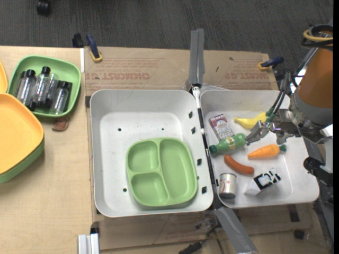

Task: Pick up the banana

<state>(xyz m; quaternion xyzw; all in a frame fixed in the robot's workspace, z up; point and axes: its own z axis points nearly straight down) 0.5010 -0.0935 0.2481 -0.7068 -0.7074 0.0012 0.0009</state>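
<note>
Banana [248, 121] in right bin [302, 192], jaws [259, 132] apart just past its right end with the bottle [229, 143] and carrot [264, 152] close by, so closing here risks clipping a neighbour or only nicking the tip.

A divided plate [161, 172] is seen in the left bin [106, 142]; the banana [248, 122] is found upper right, behind the carrot [264, 152].

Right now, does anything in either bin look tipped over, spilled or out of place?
Only mildly: the green bottle lies on its side in the right bin, the silver can too. No spill or damage.
</note>
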